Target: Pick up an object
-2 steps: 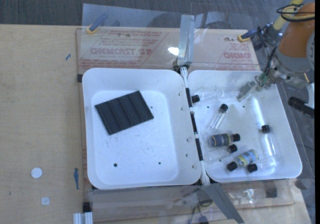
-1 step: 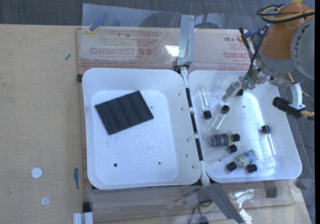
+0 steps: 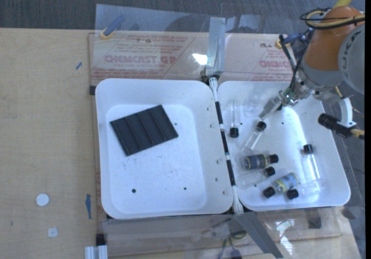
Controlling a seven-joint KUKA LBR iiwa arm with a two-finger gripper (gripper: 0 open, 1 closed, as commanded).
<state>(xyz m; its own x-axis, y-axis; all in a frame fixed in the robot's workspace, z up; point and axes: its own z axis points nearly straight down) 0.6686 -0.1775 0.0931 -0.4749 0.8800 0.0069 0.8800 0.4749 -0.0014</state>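
A: Which thing is it going for?

B: Judging by position, the small clear plastic vial with a black cap (image 3: 255,134), which is lying tilted in the right white bin (image 3: 342,191), just below and left of the pincer (image 3: 272,107). The pincer is hanging low over that bin's upper part, not touching the vial as far as I can see.

A: Is the pincer spread or pressed together?

B: I cannot tell; it is too small and slanted here. Nothing is showing between its tips.

A: What could be going wrong from here?

B: The vial is round and see-through, so it is likely rolling away if nudged off-centre. Another clear vial with a black cap (image 3: 233,120) is lying just left of it, near the bin's wall, and a descent could be catching both, or pushing one against the wall.

A: How many things are lying there?

B: Further below the pincer, I am counting a dark-bodied vial (image 3: 258,161), a vial with a yellow-and-blue label (image 3: 284,183), a clear vial with its cap toward the pincer (image 3: 311,161), and one more clear one (image 3: 255,177) between them; roughly six vials, though the transparent ones are blurring together. Far to the pincer's left, the left white bin (image 3: 107,153) is bearing one dark ribbed rectangular mat (image 3: 144,129). Beyond that, on the tan worktop (image 3: 40,107), one small white disc (image 3: 42,199) is sitting.
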